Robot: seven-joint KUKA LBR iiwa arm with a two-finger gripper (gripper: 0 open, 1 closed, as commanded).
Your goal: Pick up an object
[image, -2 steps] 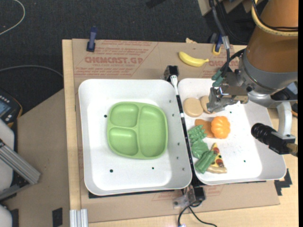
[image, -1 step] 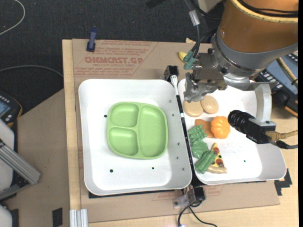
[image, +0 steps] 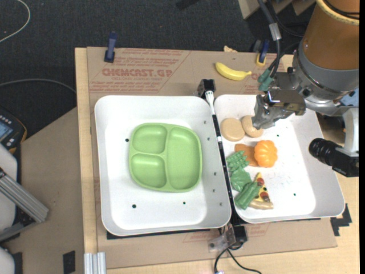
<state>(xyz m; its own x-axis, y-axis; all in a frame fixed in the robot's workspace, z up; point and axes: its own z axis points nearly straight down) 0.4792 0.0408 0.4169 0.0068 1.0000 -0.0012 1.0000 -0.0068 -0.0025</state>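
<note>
Gripper (image: 261,120) sits low in right bin (image: 302,201), tips at the tan round cookie (image: 251,127), likely the pick target; can't tell whether it's open or closed. Second cookie (image: 231,129) just beside (could get nudged). Orange pumpkin (image: 265,153), green toy veg (image: 242,178) nearby. Green divided plate (image: 166,157) alone in left bin (image: 111,153).

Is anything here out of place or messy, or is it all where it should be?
One thing stands out: a toy banana lies on the cardboard beyond the right bin, outside both bins, while the other play food is heaped inside that bin. The green divided plate sits flat in the left bin. Nothing looks spilled or broken.
</note>
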